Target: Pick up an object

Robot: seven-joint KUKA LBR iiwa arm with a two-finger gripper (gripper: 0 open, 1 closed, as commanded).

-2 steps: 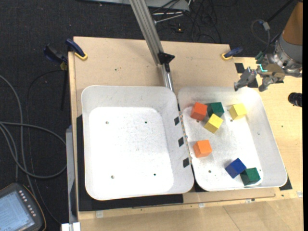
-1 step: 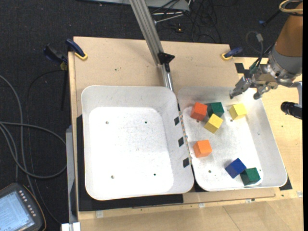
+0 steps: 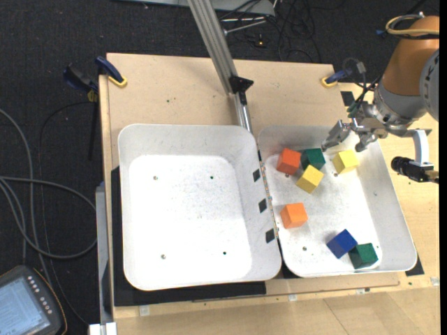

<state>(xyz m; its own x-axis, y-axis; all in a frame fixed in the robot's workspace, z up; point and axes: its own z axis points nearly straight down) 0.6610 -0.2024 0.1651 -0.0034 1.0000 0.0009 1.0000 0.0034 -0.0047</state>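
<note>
Fingers point(image 3: 334, 135) of the gripper point(image 3: 349, 135) stand spread apart with nothing between them, poised over the far edge of the right bin point(image 3: 391, 208). One dark finger angles toward the bin's middle and the other sits nearer its outer rim; their very tips are small and hard to make out against the white. Above them the grey arm point(image 3: 401, 107) with its orange band point(image 3: 411, 58) is cut off by the picture's right side.

Just below the gripper, inside the right bin's far end, lies a yellow block point(image 3: 345, 161), set cornerwise to the bin's walls; whether a fingertip touches it cannot be told. It is a cube, so it shows no long axis. Beside it toward the bin's inner wall sit a green block point(image 3: 313, 158), an orange block point(image 3: 288, 162) and a second yellow block point(image 3: 309, 179), huddled close; the green one is partly hidden by its neighbours. A second orange block point(image 3: 294, 215) lies alone near the right bin's inner wall. At the bin's near corner a blue block point(image 3: 341, 243) touches a second green block point(image 3: 363, 255).

Counted: two yellow, two orange, two green, one blue. The left bin point(image 3: 133, 208) lies against the right bin's inner wall.
</note>
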